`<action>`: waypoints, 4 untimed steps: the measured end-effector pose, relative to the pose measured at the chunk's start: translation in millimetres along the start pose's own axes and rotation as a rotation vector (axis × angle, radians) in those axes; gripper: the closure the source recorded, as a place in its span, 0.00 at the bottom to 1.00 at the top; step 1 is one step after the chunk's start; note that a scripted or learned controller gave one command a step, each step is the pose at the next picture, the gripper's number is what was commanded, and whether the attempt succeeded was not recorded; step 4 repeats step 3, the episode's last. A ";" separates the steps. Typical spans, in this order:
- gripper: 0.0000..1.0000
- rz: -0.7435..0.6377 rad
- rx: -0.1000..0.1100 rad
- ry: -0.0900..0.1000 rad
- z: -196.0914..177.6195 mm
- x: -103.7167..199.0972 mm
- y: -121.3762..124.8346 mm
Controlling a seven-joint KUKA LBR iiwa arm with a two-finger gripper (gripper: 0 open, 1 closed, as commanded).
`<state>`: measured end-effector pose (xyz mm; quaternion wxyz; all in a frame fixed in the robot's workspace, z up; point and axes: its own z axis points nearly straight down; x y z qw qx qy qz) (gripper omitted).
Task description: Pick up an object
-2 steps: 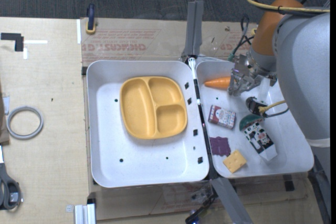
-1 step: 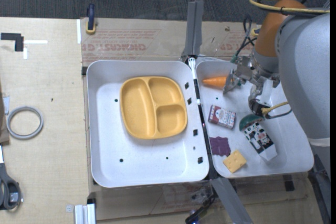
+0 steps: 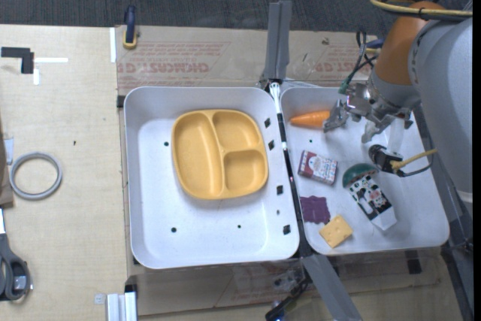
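One orange carrot (image 3: 310, 118) lies in the right bin (image 3: 428, 225) near its top-left corner, at about 9 o'clock from the tool (image 3: 353, 122) and just beside its left finger. Tool open, fingers spread, gripping nothing. At 6 o'clock of the carrot: small red carton (image 3: 317, 167), purple piece (image 3: 315, 209), yellow cracker (image 3: 335, 231). Left bin (image 3: 150, 237) carries a yellow divided plate (image 3: 219, 154).

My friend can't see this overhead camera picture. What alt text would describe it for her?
A grey robot arm's gripper hangs, fingers open, over the right white bin beside an orange carrot; a small box, purple piece and cracker lie nearby. The left bin holds a yellow divided plate.
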<state>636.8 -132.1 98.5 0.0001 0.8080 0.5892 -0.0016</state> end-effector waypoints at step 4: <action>0.00 0.959 0.016 -0.007 9.9 38.7 -10.5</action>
